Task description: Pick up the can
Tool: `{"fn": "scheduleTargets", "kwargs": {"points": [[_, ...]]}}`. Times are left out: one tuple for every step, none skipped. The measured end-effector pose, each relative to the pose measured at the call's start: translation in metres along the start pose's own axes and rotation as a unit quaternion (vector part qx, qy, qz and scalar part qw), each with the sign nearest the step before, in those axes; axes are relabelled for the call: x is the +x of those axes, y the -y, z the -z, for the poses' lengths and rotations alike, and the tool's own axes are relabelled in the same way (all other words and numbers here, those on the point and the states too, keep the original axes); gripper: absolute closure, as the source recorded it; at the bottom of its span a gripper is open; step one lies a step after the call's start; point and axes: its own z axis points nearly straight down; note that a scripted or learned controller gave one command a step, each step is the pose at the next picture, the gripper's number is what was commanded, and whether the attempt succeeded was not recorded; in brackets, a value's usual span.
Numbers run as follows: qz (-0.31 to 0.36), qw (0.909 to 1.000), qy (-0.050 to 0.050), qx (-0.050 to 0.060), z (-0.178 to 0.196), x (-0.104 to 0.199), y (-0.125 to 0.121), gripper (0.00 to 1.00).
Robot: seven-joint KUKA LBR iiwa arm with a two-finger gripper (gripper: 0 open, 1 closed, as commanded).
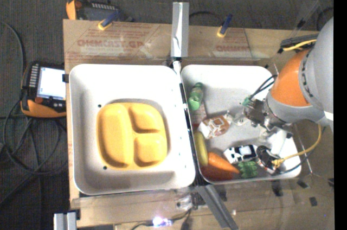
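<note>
You see the gripper (242, 113) low inside the right bin (227, 76), reaching in from the right, its tip just right of the can (217, 126). Whether the jaws are open or closed cannot be told from this view, and nothing is visibly held between them. The can, white with a brown label, lies on its side near the middle of the right bin, close to the gripper tip; contact cannot be confirmed.

Two white bins sit side by side on the bench (124, 42). The left bin (81, 82) holds one yellow compartment tray (133, 134). Taking the can as your reference in the right bin: one green bottle (196, 94) lies up and to its left, one yellowish banana-like item (201, 148) just below-left, one orange carrot (221, 162) below, one black-and-white item (241, 153) below-right, and one small green item (249, 169) beside the carrot's right end.
</note>
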Motion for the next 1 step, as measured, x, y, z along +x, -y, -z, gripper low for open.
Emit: {"fn": "scheduleTargets", "kwargs": {"points": [[-0.005,0.9999,-0.011,0.0,0.004,-0.044,0.0135,0.0]]}}
